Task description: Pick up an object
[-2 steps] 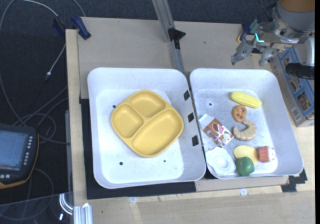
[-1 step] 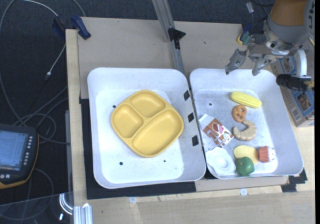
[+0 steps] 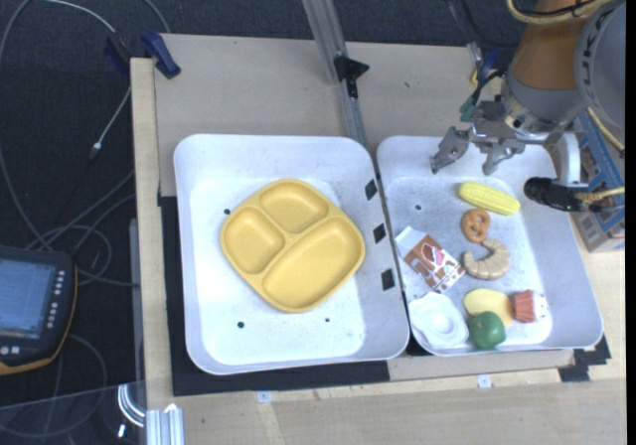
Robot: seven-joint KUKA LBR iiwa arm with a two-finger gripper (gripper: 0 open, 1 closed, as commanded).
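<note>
Dark carpet with loose cables is surrounding the wooden bench (image 3: 149,234), which is carrying two shallow white bins side by side. At the left bin (image 3: 199,195) a yellow divided plate (image 3: 292,244) is lying near the middle, and nothing else is lying with it.

At the right bin (image 3: 566,274) several toy foods are waiting. A yellow corn cob (image 3: 489,198) is lying close to the far edge, a small pretzel (image 3: 476,225) is sitting just beside it toward the near side, and a croissant (image 3: 487,259) is lying below the pretzel. A printed snack packet (image 3: 433,263) is resting near the left wall. In the near part of this bin a white fried egg (image 3: 438,320), a green and yellow fruit (image 3: 485,317) and a small orange piece (image 3: 524,306) are gathering close together.

The gripper (image 3: 467,157) is hanging over the far edge of the right bin, with its fingers spread apart and nothing between them. It is not touching any object; the corn cob is the nearest one.

So I am judging that the task is only beginning: no object is lifted yet, and the whole work of descending, closing and raising is still remaining.
</note>
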